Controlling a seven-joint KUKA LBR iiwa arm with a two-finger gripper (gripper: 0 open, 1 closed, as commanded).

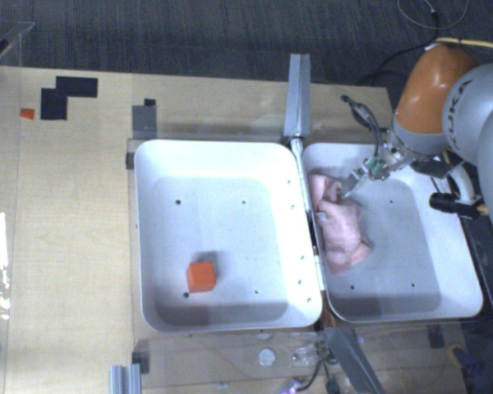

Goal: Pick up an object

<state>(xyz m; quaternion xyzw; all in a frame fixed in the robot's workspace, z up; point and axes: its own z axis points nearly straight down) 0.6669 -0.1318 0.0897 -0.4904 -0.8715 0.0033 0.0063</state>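
Camera view: I see two white bins side by side on the bench. The left bin (222, 158) holds an orange block (201, 277) near its front left part, lying flat on the floor and well apart from the walls. The right bin (411, 294) holds a pink cloth (338, 230), crumpled and lying against the wall shared with the left bin, stretching from the bin's back half toward its middle.

The arm (468, 113) reaches in from the right, its orange band (427, 89) above the back right corner of the right bin. The gripper (349, 189) is down at the cloth's upper edge, tip pointing left toward the divider. It appears to touch the cloth's upper right fold. I cannot tell how wide it stands, nor whether any cloth is caught in it; the tip is small and blurs into the fabric.

A black cable (431, 11) loops on the dark floor beyond the bench.
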